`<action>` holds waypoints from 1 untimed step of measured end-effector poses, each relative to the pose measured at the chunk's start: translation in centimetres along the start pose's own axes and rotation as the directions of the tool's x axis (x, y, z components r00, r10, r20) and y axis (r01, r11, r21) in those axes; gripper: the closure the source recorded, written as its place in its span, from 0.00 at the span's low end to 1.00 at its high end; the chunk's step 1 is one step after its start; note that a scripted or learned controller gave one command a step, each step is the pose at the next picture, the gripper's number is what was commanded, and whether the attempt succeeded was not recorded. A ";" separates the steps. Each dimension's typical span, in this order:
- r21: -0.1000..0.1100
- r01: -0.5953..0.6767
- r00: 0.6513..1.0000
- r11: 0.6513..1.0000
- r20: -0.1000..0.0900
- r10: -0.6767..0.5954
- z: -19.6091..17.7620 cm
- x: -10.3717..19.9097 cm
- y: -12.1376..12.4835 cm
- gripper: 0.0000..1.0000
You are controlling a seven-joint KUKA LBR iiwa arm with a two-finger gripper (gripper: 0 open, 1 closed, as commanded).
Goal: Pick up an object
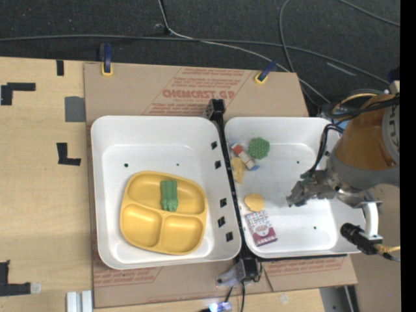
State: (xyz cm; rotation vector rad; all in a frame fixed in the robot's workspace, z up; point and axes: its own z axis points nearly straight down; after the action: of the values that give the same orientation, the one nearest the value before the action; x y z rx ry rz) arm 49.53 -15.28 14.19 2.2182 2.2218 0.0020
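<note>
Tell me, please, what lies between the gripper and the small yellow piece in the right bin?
In the camera view, just bare white bin floor separates the gripper from the yellow piece.

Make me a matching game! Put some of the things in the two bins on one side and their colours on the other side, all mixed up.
Things:
1. divided plate
2. long toy lying on the plate
3. small packet near the right bin's front edge

Colours:
A. green
B. dark red and white
C. yellow

Pairs: 1-C, 2-A, 3-B
</note>
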 end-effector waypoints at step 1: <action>-0.003 0.001 1.000 1.000 0.001 -0.001 -5.8 0.7 0.8 1.00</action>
State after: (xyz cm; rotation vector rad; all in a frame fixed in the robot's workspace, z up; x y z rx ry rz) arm 50.27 -14.59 19.99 2.2158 2.2209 0.0039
